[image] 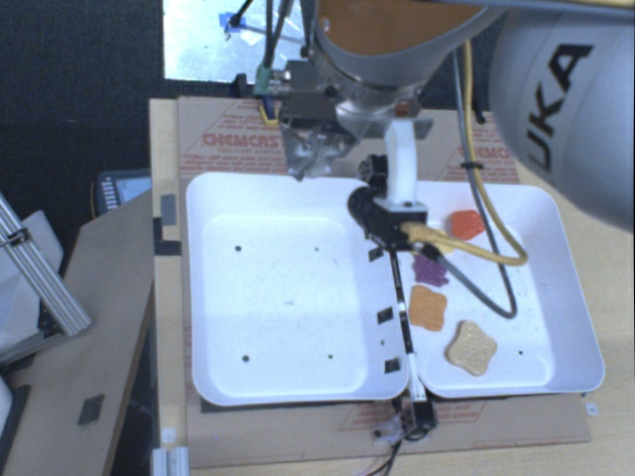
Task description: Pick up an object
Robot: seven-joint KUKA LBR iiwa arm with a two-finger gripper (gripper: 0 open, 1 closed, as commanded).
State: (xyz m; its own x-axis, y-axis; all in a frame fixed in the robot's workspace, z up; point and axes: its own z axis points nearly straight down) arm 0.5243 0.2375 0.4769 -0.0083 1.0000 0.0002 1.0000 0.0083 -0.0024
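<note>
The arm [556, 77] carries the letters "UKA" on its grey shell. The board [238, 142] beneath reads "CHEMCAST" in red. The left bin [278, 296] adjoins the right bin [536, 296], which holds a tan toast-shaped piece [470, 348], an orange piece [429, 308], a red-orange piece [465, 225] and a purple, possibly leafy, piece [431, 270]. The gripper [316, 157] hangs blurred above the left bin's far rim; its jaw opening cannot be told.

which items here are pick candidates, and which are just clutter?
Pick candidates, in the right bin: red piece, purple piece, orange piece, tan piece.

Clutter: yellow cable, left bin, cardboard sheet.
</note>
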